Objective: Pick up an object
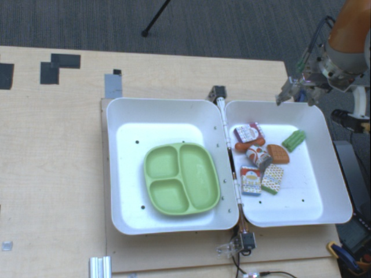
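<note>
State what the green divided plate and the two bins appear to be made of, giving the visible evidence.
Green divided plate: probably moulded plastic, matte, with soft rounded compartment ridges.
Left bin and right bin: likely thin formed plastic, smooth white with a slight sheen and rounded corners.

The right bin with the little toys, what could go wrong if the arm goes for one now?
1. The toys lie bunched and touching near the right bin's left wall, so the hand may catch two or knock neighbours aside.
2. The green piece lies apart from the others, an easier target; choosing the cluster instead may mean a miss.
</note>
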### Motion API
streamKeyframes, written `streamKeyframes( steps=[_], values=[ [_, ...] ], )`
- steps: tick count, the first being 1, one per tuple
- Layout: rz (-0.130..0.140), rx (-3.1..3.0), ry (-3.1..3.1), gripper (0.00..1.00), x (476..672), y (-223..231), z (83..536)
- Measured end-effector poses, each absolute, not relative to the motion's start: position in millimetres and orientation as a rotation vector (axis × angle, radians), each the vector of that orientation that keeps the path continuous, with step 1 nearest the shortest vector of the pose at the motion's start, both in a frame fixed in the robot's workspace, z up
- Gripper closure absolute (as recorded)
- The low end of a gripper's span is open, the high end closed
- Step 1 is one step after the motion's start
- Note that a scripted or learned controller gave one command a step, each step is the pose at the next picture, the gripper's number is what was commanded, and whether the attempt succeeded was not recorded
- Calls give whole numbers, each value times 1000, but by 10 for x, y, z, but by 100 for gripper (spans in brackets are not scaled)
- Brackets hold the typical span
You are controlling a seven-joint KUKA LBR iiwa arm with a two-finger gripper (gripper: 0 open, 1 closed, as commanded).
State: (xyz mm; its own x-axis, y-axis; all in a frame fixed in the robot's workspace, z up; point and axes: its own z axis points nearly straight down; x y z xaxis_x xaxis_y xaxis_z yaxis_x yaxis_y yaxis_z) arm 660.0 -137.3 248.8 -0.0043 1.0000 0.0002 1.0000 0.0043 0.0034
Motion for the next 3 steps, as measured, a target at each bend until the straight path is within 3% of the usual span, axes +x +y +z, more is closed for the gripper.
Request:
streamKeyframes(
  steps=[1, 2, 3],
  values=[
    [11, 2211, 2217, 0, 6562, -1479, 991],
    [19, 2209, 2211, 0, 6155, -1269, 915],
    [25, 2206, 2210, 100, 6171, -1257, 1028]
  ],
)
